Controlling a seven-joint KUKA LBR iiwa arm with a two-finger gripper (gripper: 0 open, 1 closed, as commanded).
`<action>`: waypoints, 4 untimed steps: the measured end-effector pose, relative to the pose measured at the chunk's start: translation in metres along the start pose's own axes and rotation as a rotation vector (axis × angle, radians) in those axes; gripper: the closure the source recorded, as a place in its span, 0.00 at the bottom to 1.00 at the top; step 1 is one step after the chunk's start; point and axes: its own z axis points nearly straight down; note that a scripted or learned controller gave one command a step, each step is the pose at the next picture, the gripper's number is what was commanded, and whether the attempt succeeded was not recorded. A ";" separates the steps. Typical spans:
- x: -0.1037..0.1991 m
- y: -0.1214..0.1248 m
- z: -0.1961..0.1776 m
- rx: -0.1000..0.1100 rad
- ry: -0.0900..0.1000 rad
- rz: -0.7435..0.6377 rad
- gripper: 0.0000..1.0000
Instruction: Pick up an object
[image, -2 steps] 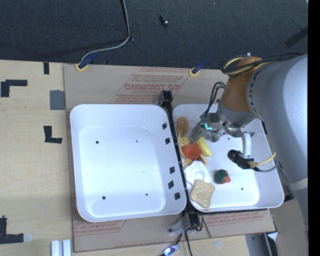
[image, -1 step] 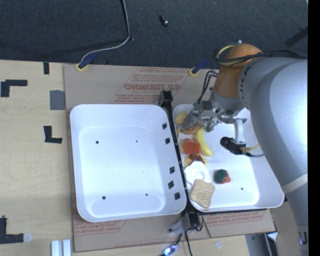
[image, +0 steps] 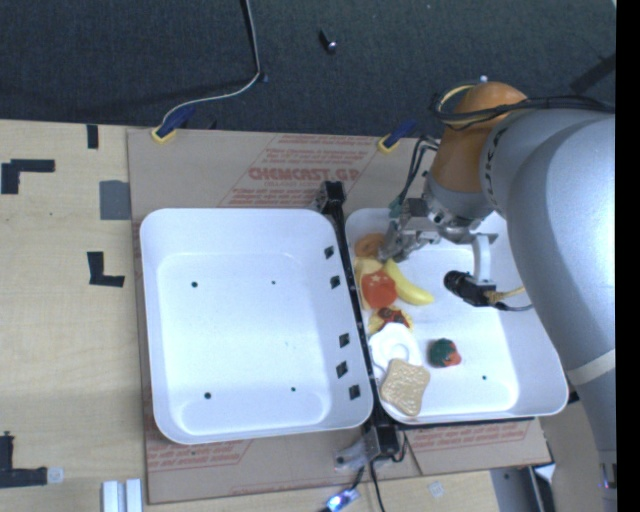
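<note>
Two white bins (image: 240, 420); the gripper (image: 392, 248), its state unclear, hangs over one banana (image: 410, 287) and one tomato (image: 379, 290).

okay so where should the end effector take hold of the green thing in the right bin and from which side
Probably straight from above, closing across the middle of the green thing. It is small and rounded, and it lies apart from the pile by the right bin's left wall, with bare floor around it.

Glossy white plastic bins (image: 240, 250), matt brown cardboard sheet (image: 290, 180), smooth grey arm (image: 560, 200)
</note>
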 end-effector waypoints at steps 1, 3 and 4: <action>-0.001 0.000 0.000 0.000 -0.003 0.000 0.00; 0.008 -0.055 -0.001 0.002 0.000 0.002 1.00; 0.076 -0.049 -0.095 -0.009 0.004 -0.006 1.00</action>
